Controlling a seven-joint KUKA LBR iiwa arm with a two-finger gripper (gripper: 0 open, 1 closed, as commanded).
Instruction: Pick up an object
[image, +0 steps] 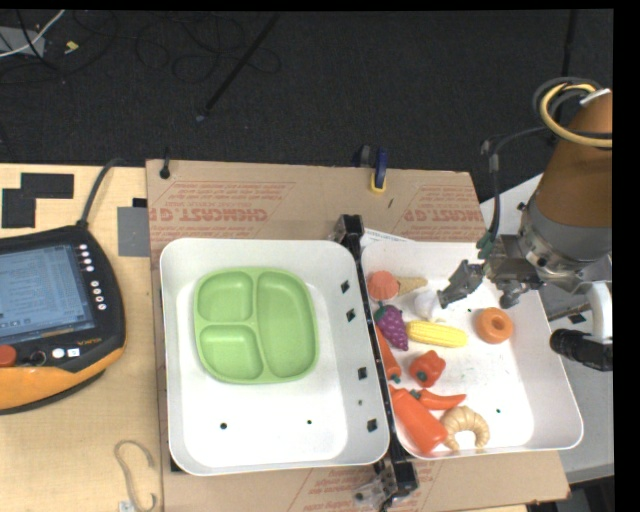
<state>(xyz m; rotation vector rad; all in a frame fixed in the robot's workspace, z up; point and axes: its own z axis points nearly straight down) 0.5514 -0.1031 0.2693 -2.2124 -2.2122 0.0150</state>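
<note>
The right bin (545, 400) holds several toy foods: an orange ring (493, 325), a yellow corn cob (437, 334), purple grapes (393, 326), a red pepper (427, 367), an orange round fruit (383, 286), a carrot (420, 422) and a croissant (468, 426). My gripper (487, 289) hangs over the bin's far right part, just above and behind the orange ring. Its two dark fingers stand apart, open, with nothing between them.
The left bin (200, 420) holds a green divided plate (255, 325). A black divider (365, 340) runs between the bins. A tablet controller (50, 310) lies on the bench at far left. The arm's grey body (570, 220) fills the right side.
</note>
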